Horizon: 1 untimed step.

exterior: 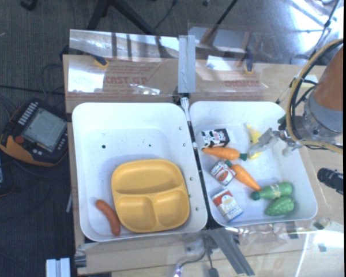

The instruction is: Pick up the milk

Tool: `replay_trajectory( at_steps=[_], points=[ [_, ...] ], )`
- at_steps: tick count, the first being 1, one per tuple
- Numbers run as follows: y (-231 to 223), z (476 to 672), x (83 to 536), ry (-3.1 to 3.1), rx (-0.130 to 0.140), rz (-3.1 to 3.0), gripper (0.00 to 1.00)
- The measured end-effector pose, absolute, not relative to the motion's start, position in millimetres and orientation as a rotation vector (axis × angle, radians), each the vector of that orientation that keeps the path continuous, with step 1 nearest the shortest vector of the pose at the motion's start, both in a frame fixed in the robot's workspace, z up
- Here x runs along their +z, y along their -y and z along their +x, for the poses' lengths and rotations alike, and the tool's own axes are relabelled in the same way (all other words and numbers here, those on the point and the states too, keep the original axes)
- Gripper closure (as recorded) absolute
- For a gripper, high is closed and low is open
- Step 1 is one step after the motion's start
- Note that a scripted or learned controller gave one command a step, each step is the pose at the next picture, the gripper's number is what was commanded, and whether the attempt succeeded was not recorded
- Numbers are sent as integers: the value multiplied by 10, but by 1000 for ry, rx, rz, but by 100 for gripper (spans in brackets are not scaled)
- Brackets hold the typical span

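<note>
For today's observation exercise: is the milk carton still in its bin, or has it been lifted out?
In the bin. The milk carton lies on the right bin floor, just above a carrot, apart from the end effector.

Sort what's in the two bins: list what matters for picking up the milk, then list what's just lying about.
For the job:
milk carton, black-and-white, in the right bin
pincer, over the right bin

Lying about:
two carrots
small can
red-and-white carton
two green vegetables
yellow item
yellow tray and sausage, left bin
</note>
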State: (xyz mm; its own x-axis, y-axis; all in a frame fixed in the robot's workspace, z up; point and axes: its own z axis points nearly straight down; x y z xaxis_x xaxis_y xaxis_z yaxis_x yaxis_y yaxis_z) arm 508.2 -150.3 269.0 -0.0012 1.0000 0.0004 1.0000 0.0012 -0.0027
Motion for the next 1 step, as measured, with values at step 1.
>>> replay_trajectory(
  at_steps=[1],
  points=[
    [1010, 6168, 1761, 1955, 3, -2457, 0]
  ],
)
